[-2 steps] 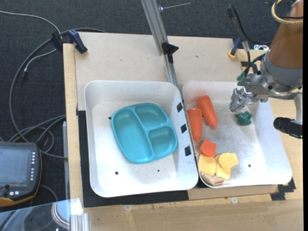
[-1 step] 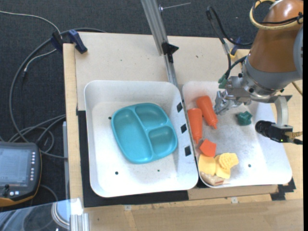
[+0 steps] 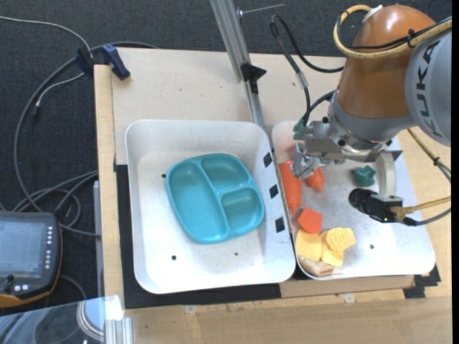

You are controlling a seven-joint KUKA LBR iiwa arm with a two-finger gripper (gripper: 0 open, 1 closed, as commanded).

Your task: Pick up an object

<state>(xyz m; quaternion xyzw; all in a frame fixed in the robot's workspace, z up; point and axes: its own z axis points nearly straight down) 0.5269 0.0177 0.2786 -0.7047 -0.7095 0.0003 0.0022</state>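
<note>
My gripper (image 3: 310, 165) hangs low over the near-left part of the right bin (image 3: 401, 244), under the grey and orange arm. Touching its tip is a small orange piece (image 3: 316, 181); whether it is gripped I cannot make out. A long orange carrot (image 3: 290, 186) lies along the bin's left wall, just left of the gripper. Nearer the front lie an orange block (image 3: 309, 221), a yellow waffle-like piece (image 3: 338, 239) and a pale yellow wedge (image 3: 309, 248). A dark green piece (image 3: 363, 173) sits to the gripper's right.
The left bin (image 3: 143, 192) holds a teal divided plate (image 3: 214, 196). A slanted metal pole (image 3: 233, 41) rises behind the bins' shared wall. A blue clamp (image 3: 115, 61) grips the bench's far left corner. Cables and a handheld screen (image 3: 25, 253) lie off the bench at left.
</note>
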